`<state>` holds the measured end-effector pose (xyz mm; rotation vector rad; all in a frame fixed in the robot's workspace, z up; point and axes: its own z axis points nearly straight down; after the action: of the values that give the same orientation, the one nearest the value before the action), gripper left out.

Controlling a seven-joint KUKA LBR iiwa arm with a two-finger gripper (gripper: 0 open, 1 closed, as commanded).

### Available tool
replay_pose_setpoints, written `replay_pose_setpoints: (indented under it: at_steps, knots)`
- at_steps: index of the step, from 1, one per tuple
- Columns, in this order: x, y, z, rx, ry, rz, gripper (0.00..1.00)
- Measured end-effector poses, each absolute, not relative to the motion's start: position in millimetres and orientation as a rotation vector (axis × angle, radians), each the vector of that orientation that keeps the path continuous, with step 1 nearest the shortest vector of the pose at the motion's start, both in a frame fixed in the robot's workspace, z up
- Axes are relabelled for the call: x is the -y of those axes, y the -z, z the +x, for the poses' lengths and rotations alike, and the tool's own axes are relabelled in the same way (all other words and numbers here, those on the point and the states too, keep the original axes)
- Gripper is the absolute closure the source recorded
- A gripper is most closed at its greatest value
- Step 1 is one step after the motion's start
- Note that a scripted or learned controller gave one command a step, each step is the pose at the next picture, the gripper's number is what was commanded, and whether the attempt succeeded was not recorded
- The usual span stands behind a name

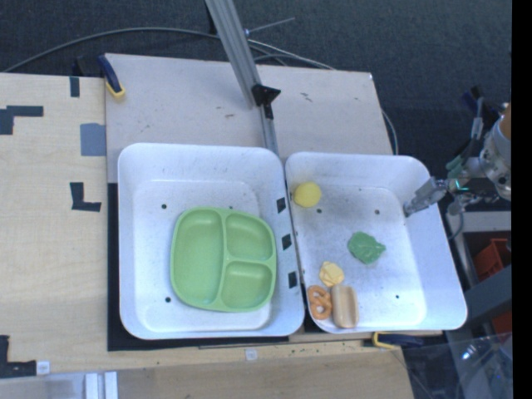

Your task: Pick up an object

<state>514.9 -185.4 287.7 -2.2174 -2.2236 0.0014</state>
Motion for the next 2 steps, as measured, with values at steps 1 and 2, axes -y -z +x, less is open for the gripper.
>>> replay_pose_setpoints:
  at_steps: [1,2]
  knots:
    - [185.6,-287.8,514.9,2.223,-0.001,-2.218,0.00]
    - [183.4,-243.9,517.7,2.221,-0.006,-2.216,0.00]
